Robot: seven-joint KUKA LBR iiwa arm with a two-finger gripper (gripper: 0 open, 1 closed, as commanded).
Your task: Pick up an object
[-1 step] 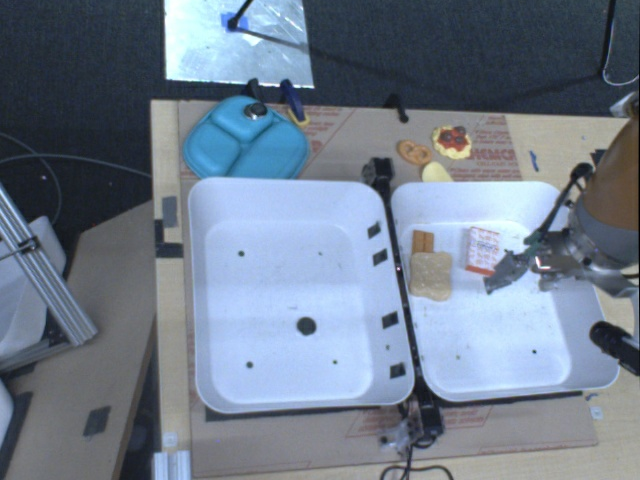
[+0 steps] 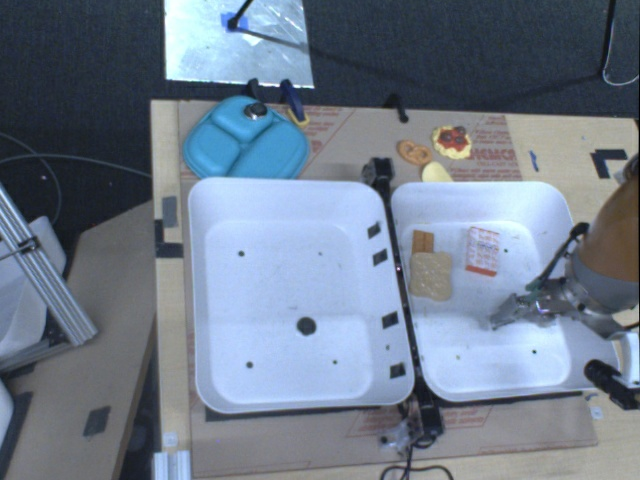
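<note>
The right bin holds a pale slice of bread, a small brown cracker just above it, and a red and white packet to their right. My gripper hangs low over the right bin's floor, right of the bread slice and below the packet, apart from both. The arm comes in from the right edge. A small dark round object lies in the middle of the left bin.
Behind the bins on the bench lie a blue compartment tray, a pretzel-like piece, a small toy pizza and a yellow piece. A black divider runs between the bins.
</note>
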